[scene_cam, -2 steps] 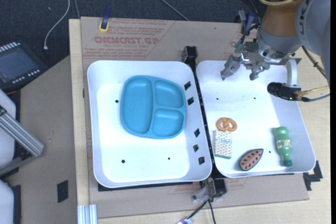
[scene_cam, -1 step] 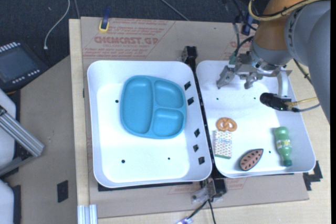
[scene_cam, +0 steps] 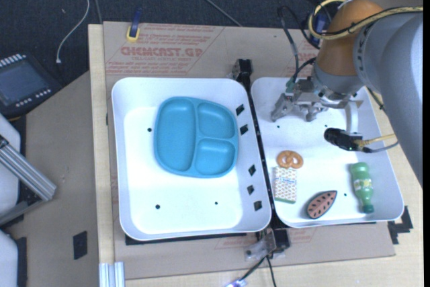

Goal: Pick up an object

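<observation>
Two white bins sit side by side on the bench. The left bin [scene_cam: 134, 165] holds a blue three-compartment plate [scene_cam: 196, 137], lying flat in the upper middle of the bin.

The right bin [scene_cam: 383, 178] holds four small objects, all in its lower half:
- pretzel [scene_cam: 289, 159], near the bin's left wall, about mid-height.
- small white patterned packet [scene_cam: 285, 185], just below the pretzel, close to it, long side running top to bottom.
- brown leaf-shaped piece with a red centre [scene_cam: 321, 204], low in the bin, right of the packet, tilted.
- green bottle [scene_cam: 362, 186], lying on its side near the right wall, cap toward the bottom edge.

The arm [scene_cam: 383, 44] reaches in from the right, orange band above the wrist. The gripper [scene_cam: 299, 112] sits over the upper part of the right bin, well above the pretzel in the view and apart from all four objects. Its metal fingers [scene_cam: 281, 108] point down-left. Nothing is visible between them; how far apart the jaws stand I cannot tell from this angle. A black fitting [scene_cam: 342, 138] with a yellow cable lies just below the wrist, over the bin.

Loose cables cross the dark floor beyond the bench.
</observation>
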You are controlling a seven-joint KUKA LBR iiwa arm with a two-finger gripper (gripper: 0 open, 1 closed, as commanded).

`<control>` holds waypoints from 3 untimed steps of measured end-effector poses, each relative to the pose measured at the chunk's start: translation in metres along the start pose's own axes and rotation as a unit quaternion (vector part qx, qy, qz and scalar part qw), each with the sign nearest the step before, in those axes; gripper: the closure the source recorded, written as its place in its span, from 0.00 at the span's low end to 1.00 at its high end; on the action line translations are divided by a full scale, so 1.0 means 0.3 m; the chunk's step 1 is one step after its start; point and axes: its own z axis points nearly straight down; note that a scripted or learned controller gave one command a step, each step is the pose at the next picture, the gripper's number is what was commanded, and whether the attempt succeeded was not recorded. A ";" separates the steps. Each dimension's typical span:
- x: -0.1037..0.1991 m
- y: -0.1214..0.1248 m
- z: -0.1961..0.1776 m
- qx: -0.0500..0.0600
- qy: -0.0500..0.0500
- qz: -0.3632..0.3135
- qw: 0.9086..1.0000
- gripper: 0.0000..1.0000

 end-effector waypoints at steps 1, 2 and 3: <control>0.001 0.006 -0.047 -0.003 0.000 0.000 1.000 1.00; -0.012 0.010 -0.195 -0.005 -0.001 0.000 1.000 1.00; -0.001 0.029 -0.408 -0.007 -0.001 -0.001 1.000 1.00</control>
